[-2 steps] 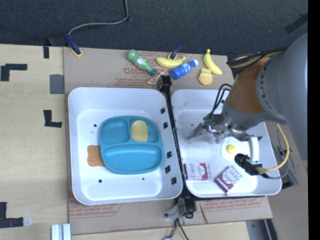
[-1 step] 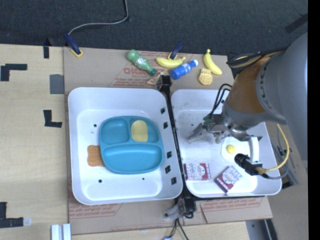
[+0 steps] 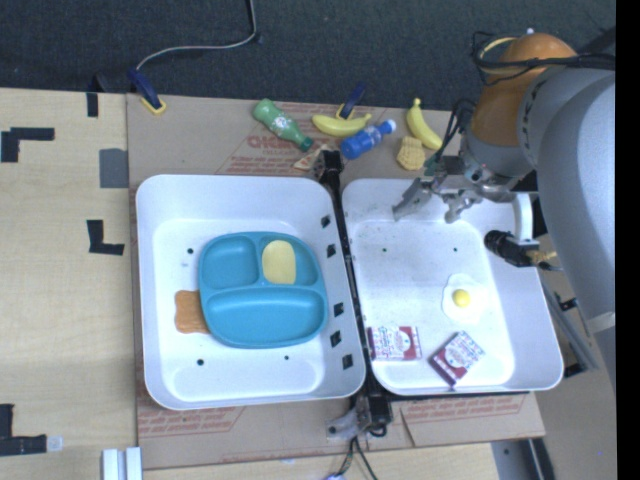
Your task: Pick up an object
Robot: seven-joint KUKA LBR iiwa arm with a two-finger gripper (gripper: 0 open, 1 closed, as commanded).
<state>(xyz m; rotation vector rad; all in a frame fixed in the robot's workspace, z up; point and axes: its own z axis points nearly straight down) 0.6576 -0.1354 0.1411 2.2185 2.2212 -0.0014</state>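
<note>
Two shallow white bins sit side by side on the worktop (image 3: 60, 298). The left bin (image 3: 160, 268) holds a blue divided plate (image 3: 262, 293), with a pale yellow oval piece (image 3: 279, 262) lying in the plate's upper right compartment. An orange-brown flat piece (image 3: 187, 312) lies on the bin floor, touching the plate's left edge and partly tucked under it.

The right bin (image 3: 400, 258) holds a toy fried egg (image 3: 460, 297), white with a yellow yolk, right of the bin's middle. Near the bin's front wall lie two small red-and-white packets: one (image 3: 394, 343) flat near the front left corner, the other (image 3: 457, 357) just to its right and turned at an angle. The two packets lie near each other but apart.

The grey arm (image 3: 570, 158), with its orange band (image 3: 510, 88), reaches in from the right, and the claw (image 3: 432, 200) hangs over the back part of the right bin, well apart from the egg and the packets. Its fingers are spread and nothing lies between them.

Behind the bins, on the cardboard (image 3: 200, 138), lie a green bottle (image 3: 281, 124), two bananas (image 3: 340, 124) (image 3: 423, 128), a blue bottle (image 3: 366, 138) and a yellow waffle-like piece (image 3: 411, 153).
</note>
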